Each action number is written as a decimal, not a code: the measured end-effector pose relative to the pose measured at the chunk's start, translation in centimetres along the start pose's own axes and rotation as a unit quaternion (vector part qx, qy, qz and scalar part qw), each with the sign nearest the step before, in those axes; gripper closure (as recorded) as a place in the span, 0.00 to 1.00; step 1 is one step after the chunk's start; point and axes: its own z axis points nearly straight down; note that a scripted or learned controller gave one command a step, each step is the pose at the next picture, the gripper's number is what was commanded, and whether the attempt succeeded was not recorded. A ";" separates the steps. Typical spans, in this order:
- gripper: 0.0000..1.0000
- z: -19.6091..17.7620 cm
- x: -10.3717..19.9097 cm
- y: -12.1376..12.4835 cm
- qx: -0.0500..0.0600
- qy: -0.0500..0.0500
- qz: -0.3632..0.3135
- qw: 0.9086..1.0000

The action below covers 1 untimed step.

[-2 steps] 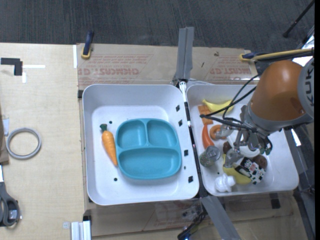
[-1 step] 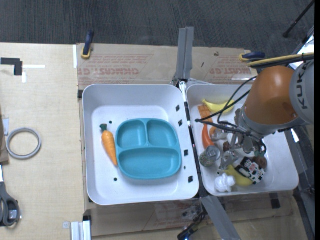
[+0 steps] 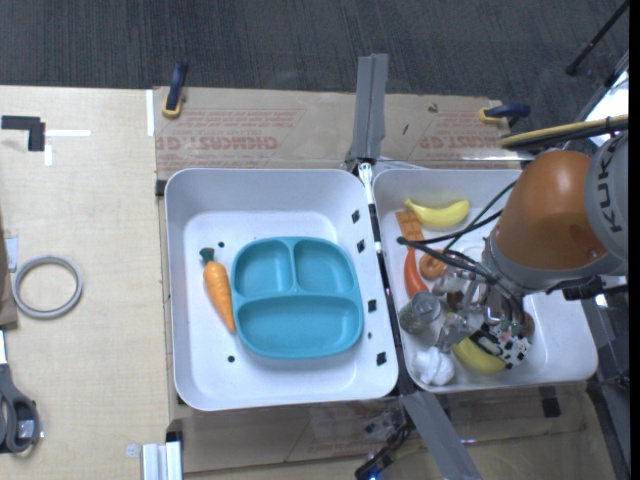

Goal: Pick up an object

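Observation:
My gripper point(image 3: 468, 316) hangs low over the front of the right bin point(image 3: 560, 363), amid a cluster of small objects. Just left of it lies a grey round object point(image 3: 420, 313). A white lumpy object point(image 3: 434, 367) sits at the bin's front left. A yellow banana-like piece point(image 3: 478, 356) and a black-and-white spotted item point(image 3: 514, 348) lie right under the wrist. Further back are a yellow banana point(image 3: 438, 212), an orange ring point(image 3: 432, 266) and a red-orange strip point(image 3: 413, 271). The arm's orange band point(image 3: 550, 218) hides the bin's right half.
The left bin point(image 3: 190, 228) holds a blue divided plate point(image 3: 297, 298) and a toy carrot point(image 3: 217, 290) beside it. On the wooden bench at the left lie a grey ring point(image 3: 45, 286) and scissors point(image 3: 18, 420). A grey divider bar point(image 3: 370, 108) runs between the bins.

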 end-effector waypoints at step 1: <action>0.00 -0.2 3.0 -0.4 0.000 -0.004 0.038 0.999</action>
